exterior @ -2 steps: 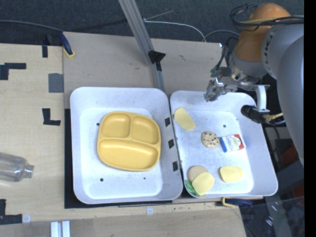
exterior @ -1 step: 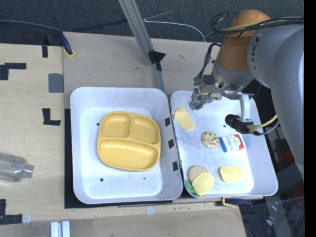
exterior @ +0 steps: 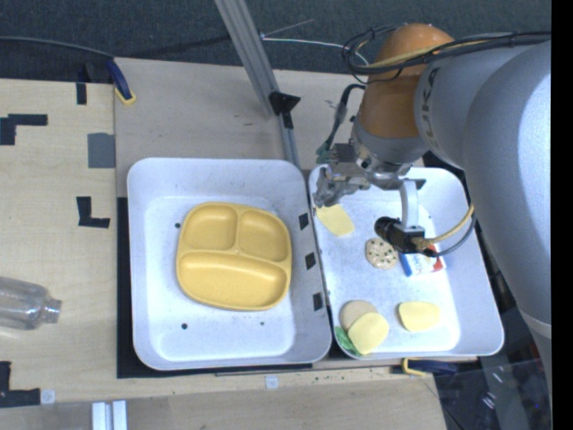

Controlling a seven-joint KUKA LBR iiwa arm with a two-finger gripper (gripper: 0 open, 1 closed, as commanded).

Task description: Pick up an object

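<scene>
Overhead camera view, looking down at a slant on two white bins. The gripper of the grey and orange arm reaches in from the right and sits low over the far left corner of the right bin, close to the wall shared with the left bin. From this angle it cannot be told whether the gripper is apart or together, and nothing is seen held in it.

The nearest thing to pick is a pale yellow wedge, perhaps toy cheese. It lies flat on the bin floor just beside the gripper tip, on the side towards the camera and slightly right of it. It is nearly as broad as it is long, with a slight stretch from upper left to lower right. The coming move likely needs only a short shift towards the camera before going down.

Counted in the right bin:
- Three pale yellow pieces: the wedge, an oval near the front, and a rounded piece at the front edge.
- One speckled cookie near the middle.
- One tan disc, touching the rounded piece.
- One green scrap, partly under the rounded piece.
- One small blue, white and red item right of the cookie, too small to identify.

The left bin holds one yellow divided plate with three compartments. One clear plastic bottle lies on the bench at the far left.
</scene>
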